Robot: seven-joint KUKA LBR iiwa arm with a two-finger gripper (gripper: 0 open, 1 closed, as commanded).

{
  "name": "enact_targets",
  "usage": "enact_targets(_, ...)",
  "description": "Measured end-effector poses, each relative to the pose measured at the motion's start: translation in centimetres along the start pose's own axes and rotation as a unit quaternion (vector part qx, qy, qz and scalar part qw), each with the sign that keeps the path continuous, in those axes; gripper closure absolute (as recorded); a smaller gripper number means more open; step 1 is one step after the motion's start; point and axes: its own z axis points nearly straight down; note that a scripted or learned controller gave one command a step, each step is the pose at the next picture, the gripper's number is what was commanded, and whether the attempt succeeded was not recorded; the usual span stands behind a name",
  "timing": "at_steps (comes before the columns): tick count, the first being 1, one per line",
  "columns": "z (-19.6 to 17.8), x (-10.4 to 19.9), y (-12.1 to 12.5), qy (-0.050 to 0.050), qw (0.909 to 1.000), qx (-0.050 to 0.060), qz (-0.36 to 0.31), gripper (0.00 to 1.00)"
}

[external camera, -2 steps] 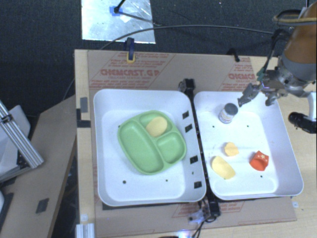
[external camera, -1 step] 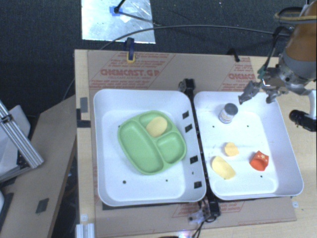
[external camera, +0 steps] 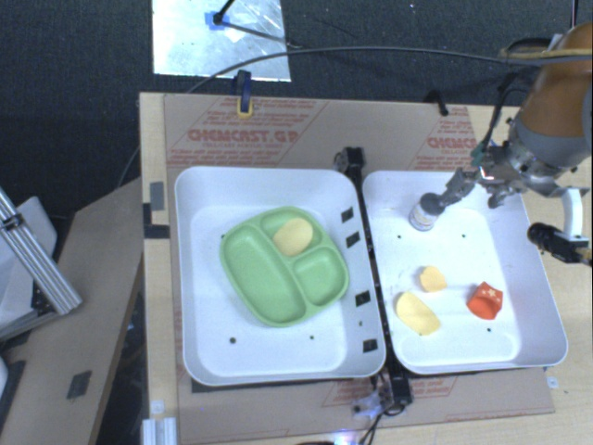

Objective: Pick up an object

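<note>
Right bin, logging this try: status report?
Gripper low over right bin's far end. Two yellow pieces and red piece lie untouched. Nothing in the way.

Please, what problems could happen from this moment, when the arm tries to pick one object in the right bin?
1. The hand hovers near the far wall of the right bin, apart from all three pieces, so closing here would probably grab nothing.
2. The small yellow piece and larger yellow piece lie close together; reaching for one may push the other.

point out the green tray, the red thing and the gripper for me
green tray [external camera: 264, 281], camera view, on the floor of its long compartment
red thing [external camera: 485, 300], camera view, on the middle of its top side
gripper [external camera: 425, 214], camera view, on its round tip over the right bin
</note>
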Motion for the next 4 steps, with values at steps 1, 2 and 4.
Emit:
enact_targets(1, 4.3, 0.7, -0.2, 0.0, 1.0, 0.001, 0.0, 0.0)
enact_targets(2, 8.4, 0.4, -0.2, 0.0, 1.0, 0.001, 0.0, 0.0)
enact_targets(4, 2.9, 0.7, 0.2, 0.0, 1.0, -0.001, -0.001, 1.0)
